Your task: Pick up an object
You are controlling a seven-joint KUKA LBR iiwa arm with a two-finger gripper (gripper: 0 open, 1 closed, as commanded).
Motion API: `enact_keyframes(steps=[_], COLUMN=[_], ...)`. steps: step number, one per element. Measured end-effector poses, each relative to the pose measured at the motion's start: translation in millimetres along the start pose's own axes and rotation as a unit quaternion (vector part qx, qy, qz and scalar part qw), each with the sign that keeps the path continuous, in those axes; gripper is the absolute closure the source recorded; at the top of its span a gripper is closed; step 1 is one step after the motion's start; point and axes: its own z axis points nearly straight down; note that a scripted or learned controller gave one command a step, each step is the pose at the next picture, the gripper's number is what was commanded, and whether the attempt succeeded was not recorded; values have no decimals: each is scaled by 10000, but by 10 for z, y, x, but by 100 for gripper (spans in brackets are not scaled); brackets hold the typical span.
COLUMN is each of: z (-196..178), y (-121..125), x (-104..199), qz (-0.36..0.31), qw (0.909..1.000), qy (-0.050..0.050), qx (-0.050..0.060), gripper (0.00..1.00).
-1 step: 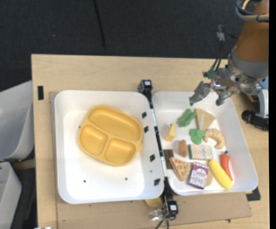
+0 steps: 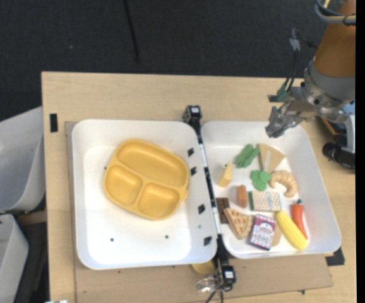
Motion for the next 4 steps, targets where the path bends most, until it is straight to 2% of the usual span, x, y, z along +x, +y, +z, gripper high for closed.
enact_keyframes(steps=[1, 2, 3, 4], z=[291, -607, -1097, 17], y=[-275, -644, -670, -851], x=[354, 967, 1382, 2102], qz=[-6, -29, -22, -29], qw=[10000, 10000, 10000, 10000], qy=[4, 11, 8, 4], qx=[22, -42, -24, 62], gripper=[100, 100, 100, 100])
